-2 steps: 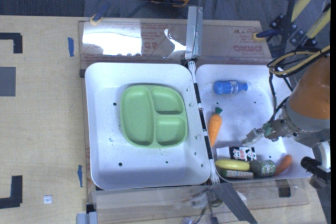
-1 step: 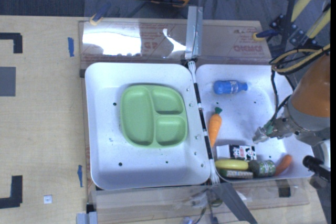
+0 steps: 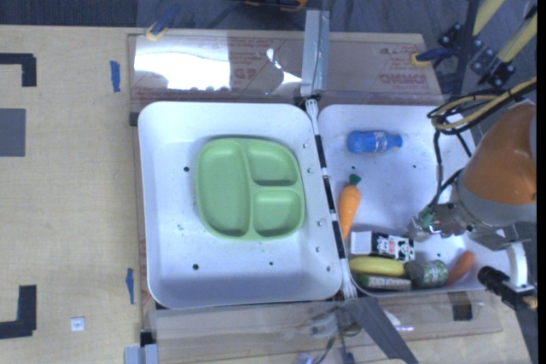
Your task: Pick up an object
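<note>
So the tool (image 3: 429, 223) is down in the right bin (image 3: 401, 183), near its right side, hanging off the grey arm (image 3: 503, 183) with that fat orange band above the wrist. Can't tell from this angle what state the tool is in; it's just a small metallic blob with cables looping over it, and nothing is visibly pinched in it.

Just beside it, toward the bin's front edge, there's a little pile: a small black-and-white carton (image 3: 392, 247), boxy and printed, a yellow banana (image 3: 377, 266) lying flat under it, a lumpy greenish-brown thing (image 3: 426, 273) touching the banana's end, and a smooth red-orange oblong thing (image 3: 461, 266) next to that.

Further left, a toy carrot (image 3: 349, 205), tapered orange with a green top, sits by the divider between the bins. Toward the back lies a blue plastic bottle (image 3: 372, 141) on its side.

The left bin (image 3: 171, 251) is smooth white plastic with rounded corners, and it holds a pale green divided plate (image 3: 251, 187) with three compartments. Both bins sit on the light wood counter (image 3: 60, 183).
</note>
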Available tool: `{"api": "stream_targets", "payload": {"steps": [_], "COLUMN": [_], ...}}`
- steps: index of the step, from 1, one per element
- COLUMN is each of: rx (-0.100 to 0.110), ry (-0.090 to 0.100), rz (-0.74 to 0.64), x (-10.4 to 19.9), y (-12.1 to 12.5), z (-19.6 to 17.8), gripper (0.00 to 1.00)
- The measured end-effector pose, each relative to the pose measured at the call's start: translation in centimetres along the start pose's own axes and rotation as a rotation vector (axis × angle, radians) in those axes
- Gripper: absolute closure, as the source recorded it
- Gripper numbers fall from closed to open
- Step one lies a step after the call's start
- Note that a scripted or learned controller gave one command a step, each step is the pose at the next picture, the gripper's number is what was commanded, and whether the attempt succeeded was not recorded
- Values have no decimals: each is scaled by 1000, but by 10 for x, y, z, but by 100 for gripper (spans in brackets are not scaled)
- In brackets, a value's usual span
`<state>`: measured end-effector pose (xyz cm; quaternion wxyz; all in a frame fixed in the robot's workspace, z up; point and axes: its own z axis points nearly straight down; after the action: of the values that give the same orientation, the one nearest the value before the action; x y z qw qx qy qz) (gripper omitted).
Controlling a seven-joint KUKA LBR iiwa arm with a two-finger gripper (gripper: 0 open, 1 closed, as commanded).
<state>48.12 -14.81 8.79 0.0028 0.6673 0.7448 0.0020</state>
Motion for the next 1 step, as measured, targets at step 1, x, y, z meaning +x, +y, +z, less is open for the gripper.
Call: {"api": "stream_targets", "payload": {"steps": [1], "rx": [6], "ry": [0], "rz": [103], "x": [-17], "y": [53], "z": [-101], "gripper": [100]}}
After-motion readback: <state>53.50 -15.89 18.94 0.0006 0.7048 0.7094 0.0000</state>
